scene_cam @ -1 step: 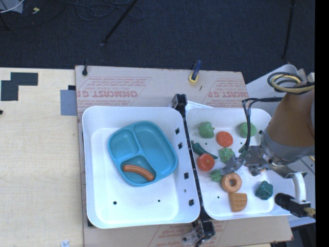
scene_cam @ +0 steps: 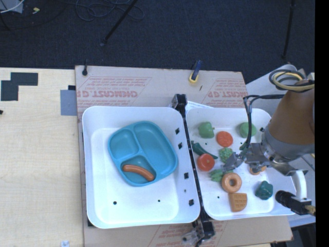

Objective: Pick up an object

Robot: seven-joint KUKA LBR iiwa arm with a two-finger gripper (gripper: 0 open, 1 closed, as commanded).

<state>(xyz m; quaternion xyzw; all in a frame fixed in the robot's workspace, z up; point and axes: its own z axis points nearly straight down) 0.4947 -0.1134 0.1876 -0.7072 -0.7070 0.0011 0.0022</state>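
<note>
Over the right bin (scene_cam: 216, 212), end effector (scene_cam: 232, 161) hovers amid crowded toys; grip state unclear.

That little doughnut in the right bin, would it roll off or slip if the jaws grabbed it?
The doughnut lies flat on the right bin, hole up, so it probably won't roll unless tipped onto its edge. Its rounded, smooth-looking rim may slip out of a pinch. It looks like a small toy, so likely light, and a nudge could slide it into the waffle just below it.
</note>
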